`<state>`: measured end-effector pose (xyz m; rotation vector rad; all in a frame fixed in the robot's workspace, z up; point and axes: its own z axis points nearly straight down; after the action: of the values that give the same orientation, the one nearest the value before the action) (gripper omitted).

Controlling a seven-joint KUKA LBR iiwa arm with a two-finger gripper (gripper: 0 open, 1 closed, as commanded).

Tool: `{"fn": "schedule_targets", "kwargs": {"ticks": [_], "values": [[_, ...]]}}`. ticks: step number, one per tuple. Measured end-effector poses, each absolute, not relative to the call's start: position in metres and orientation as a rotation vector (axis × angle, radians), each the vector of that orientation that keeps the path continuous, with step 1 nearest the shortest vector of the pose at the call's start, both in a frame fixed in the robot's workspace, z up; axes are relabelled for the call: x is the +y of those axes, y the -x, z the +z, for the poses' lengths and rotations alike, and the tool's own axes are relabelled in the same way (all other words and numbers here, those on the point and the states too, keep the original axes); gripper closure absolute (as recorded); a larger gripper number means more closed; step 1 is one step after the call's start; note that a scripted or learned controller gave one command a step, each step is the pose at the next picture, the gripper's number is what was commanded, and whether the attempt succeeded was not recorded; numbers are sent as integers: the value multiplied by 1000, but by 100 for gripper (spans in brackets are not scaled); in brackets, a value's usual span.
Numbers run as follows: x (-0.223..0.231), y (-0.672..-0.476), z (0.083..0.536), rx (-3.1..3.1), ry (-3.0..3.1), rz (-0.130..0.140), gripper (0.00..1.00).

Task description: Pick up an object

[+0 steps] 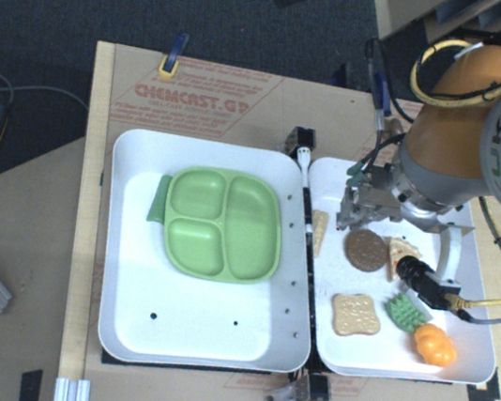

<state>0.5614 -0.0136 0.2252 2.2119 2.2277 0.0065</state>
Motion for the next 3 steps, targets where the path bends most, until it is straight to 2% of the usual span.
{"fn": "schedule_targets", "kwargs": {"ticks": [1,2,3], "values": [[33,-577,234,2227,-2213,5,100],[45,-589,231,2222,-2217,3,100],[46,-573,217,2222,-2226,-5,100]]}}
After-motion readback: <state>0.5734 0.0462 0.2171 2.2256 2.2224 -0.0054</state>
